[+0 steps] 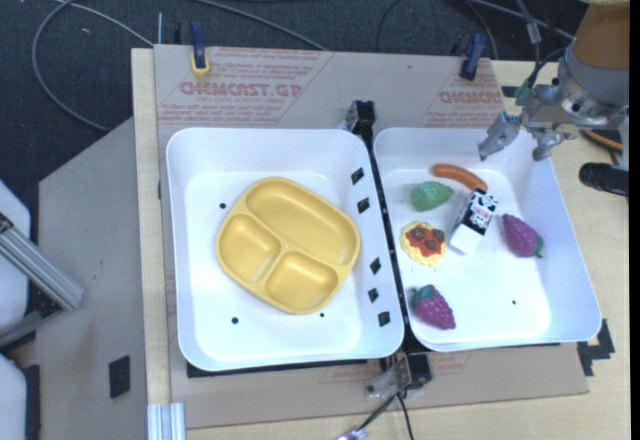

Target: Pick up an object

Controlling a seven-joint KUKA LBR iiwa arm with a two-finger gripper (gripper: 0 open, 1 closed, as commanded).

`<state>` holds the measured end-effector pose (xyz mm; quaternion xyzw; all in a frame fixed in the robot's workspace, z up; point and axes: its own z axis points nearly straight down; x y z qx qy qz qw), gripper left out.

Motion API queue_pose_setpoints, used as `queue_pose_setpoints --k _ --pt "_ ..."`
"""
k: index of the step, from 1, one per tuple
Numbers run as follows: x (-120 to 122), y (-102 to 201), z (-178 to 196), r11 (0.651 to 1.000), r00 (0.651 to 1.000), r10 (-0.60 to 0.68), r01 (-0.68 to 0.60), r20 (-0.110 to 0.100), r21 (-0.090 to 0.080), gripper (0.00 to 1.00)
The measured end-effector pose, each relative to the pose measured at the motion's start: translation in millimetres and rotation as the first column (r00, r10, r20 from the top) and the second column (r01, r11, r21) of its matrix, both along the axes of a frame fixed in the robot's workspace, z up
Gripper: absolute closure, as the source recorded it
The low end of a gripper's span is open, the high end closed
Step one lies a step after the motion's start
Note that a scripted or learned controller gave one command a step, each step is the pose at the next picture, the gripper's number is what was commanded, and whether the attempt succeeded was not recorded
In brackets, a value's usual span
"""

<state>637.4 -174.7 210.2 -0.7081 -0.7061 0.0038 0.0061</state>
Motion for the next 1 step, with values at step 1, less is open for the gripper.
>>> queue_pose_setpoints --k 1 --pt "3.0 0.4 7.7 1.000 1.000 0.003 -0.003 0.013 -0.003 0.00"
